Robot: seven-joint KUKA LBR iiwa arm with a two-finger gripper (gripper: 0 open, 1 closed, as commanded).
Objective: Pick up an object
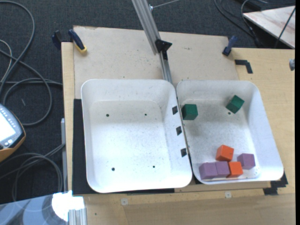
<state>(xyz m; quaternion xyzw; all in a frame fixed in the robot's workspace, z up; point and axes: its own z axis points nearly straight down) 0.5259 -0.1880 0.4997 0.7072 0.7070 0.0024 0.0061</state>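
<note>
Overhead, two shallow white bins sat side by side on the desk, their inner walls touching along the middle. The left bin showed a speckled white floor with four small dark dots. All the loose objects lay in the right bin.

One green cube rested near the far left corner of that bin, just beside the shared wall. A second green cube sat tilted toward the far right corner, well apart from the first. Toward the near edge a cluster had gathered. An orange block stood at its top, and a second orange block lay just below it. A long purple block touched that lower orange one on its left. A smaller purple cube lay close on the right side of the cluster, near the bin's near right wall.

Three small black clips ran along the seam between the bins. A slanted metal rail came down from the top of the view and ended at a black bracket above that seam. A blue and yellow clamp gripped the far left corner of the board, and a blue clamp held the far right. Grey cables looped over the dark floor to the left.

How the gripper stood, apart or together, could not be told.
</note>
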